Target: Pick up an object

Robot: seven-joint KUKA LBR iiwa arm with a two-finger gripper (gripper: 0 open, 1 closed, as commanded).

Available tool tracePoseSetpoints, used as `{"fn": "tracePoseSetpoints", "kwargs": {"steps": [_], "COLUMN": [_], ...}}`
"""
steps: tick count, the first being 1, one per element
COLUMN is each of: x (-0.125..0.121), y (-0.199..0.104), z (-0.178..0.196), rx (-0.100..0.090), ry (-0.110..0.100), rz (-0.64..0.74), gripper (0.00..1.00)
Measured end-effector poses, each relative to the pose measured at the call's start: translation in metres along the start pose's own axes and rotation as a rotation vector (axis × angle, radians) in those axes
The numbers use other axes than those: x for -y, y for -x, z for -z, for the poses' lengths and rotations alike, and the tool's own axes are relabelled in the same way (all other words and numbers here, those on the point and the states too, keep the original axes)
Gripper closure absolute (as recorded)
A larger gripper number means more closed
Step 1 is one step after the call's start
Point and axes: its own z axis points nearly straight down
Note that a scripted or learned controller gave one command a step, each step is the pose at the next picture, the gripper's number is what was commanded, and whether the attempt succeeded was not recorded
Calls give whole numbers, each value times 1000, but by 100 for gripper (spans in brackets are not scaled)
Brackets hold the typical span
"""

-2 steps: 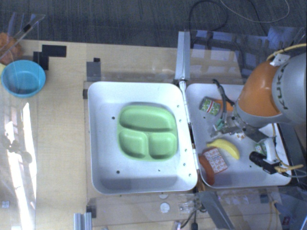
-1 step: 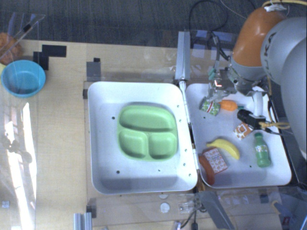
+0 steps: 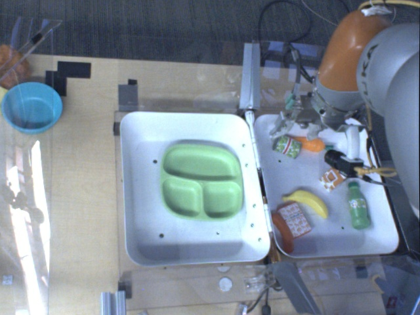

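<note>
Sitting far left on the bench, a blue bowl [image 3: 32, 106] lies well apart from the bins. The left bin [image 3: 141, 235] holds a green divided tray [image 3: 201, 180]. In the right bin [image 3: 377, 238], a brown packet [image 3: 293, 222] lies near left, a banana [image 3: 307, 201] just beyond it, a small can [image 3: 287, 146] and a carrot [image 3: 314, 145] farther back, a green bottle [image 3: 358, 205] to the right. The gripper [image 3: 293, 114] hangs over the can at the far left corner; whether it is parted or closed cannot be told.
</note>
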Motion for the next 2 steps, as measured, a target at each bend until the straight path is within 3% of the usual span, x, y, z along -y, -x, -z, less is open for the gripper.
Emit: {"fn": "tracePoseSetpoints", "kwargs": {"steps": [1, 2], "x": [-13, -13], "y": [34, 33], "z": [-77, -65], "rx": [0, 0], "ry": [-2, -2], "rz": [260, 266], "gripper": [0, 100]}}
